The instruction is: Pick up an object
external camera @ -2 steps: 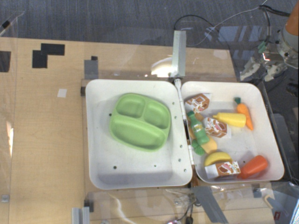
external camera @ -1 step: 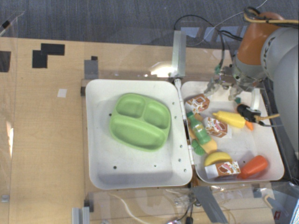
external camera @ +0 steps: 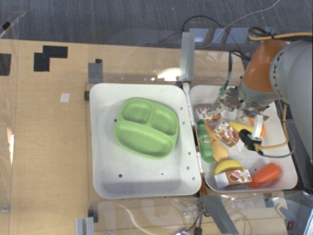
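Two shallow white bins sit side by side on a wooden bench (external camera: 44, 146). The left bin (external camera: 105, 180) holds a green divided plate (external camera: 146, 127), lying flat near its middle. The right bin (external camera: 288, 177) is crowded with small toy food items: a green bottle (external camera: 205, 143) lies along its left wall, a yellow banana (external camera: 227, 166) rests near the front, and a red pepper (external camera: 266, 174) lies just beside it toward the front right corner. A small printed packet (external camera: 236, 177) lies touching the banana's lower edge, another packet (external camera: 226, 133) sits tilted near the middle of the bin, and a third packet (external camera: 209, 114) lies closer to the back left. An orange carrot-like piece (external camera: 218, 146) lies between the bottle and the middle packet. The grey arm (external camera: 293, 72), with its orange band (external camera: 259, 67), reaches in from the right, and the gripper (external camera: 234, 101) hangs over the back part of the right bin, near the third packet and above the pile. Whether the claw is apart or together cannot be told from this angle, and no item is seen between its tips.
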### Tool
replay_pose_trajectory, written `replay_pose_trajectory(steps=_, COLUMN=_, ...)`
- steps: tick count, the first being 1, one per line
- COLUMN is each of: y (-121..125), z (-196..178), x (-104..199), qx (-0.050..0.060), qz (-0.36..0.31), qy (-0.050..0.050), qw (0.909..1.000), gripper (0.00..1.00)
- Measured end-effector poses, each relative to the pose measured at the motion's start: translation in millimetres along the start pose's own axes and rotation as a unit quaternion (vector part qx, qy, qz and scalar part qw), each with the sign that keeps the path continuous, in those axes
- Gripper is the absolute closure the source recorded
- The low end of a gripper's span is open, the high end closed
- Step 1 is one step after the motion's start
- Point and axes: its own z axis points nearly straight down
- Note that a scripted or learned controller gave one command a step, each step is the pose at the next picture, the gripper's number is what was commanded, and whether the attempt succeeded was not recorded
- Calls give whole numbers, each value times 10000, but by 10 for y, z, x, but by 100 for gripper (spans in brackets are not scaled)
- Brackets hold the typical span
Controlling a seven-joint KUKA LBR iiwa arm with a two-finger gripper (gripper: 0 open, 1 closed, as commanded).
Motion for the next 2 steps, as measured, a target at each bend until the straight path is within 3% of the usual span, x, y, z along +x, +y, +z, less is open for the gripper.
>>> replay_pose_trajectory(steps=1, y=53, z=31, x=26, qx=-37, qz=232, qy=4, qw=9997, gripper=0)
replay_pose_trajectory(steps=2, y=81, z=31, x=12, qx=-59, qz=-369, qy=-15, qw=9993, gripper=0)
